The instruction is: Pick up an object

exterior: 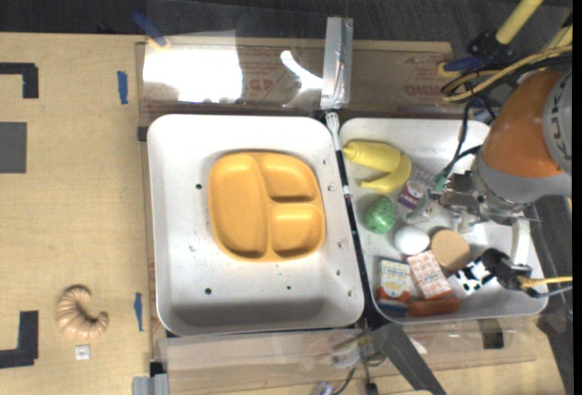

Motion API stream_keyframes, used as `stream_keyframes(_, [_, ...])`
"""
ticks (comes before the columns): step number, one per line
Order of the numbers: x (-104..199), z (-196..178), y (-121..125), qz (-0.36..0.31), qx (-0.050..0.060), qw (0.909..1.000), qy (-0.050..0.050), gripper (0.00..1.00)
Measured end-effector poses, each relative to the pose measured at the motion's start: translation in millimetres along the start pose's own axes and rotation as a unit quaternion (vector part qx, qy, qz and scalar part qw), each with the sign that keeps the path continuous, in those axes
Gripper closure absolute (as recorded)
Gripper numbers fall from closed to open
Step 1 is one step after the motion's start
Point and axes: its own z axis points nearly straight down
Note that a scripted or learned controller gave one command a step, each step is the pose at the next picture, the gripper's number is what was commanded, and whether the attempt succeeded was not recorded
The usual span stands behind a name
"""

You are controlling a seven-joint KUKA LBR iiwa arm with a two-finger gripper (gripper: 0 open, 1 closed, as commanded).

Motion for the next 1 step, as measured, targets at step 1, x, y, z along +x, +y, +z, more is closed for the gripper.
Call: stream_keyframes(1, [-0.3,-7.3,1.1,0.001,0.000,1.0000,0.000,1.00])
